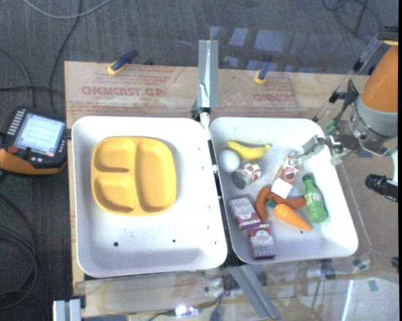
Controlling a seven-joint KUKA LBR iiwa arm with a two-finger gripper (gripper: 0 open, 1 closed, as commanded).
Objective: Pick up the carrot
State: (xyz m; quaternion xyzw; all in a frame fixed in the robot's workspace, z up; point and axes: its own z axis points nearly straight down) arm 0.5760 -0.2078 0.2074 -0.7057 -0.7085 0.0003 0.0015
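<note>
My gripper (pixel 319 142) hangs over the upper right part of the right bin (pixel 348 243), near its right wall; whether it is open or closed, I cannot tell, and I see nothing held in it; my arm (pixel 381 92), grey with the orange band, comes in behind it from the right.

The carrot (pixel 293 217) lies in this same bin, below my gripper and a little to its left, well apart from it; it lies on the floor of the bin at a slant, with the green end toward the left and the point toward the lower right. Just right of the carrot stands a green bottle (pixel 314 198), very close to it; just left of it lies a red pepper (pixel 262 202). A small jar (pixel 289 170) is between my gripper and the carrot. Farther left of my gripper I see a banana (pixel 249 150), a white egg (pixel 229 159) and a can (pixel 249 174); two red boxes (pixel 251 227) lie far below and left.

The left bin (pixel 87 246) holds a yellow tray (pixel 134 174), far from my gripper.
</note>
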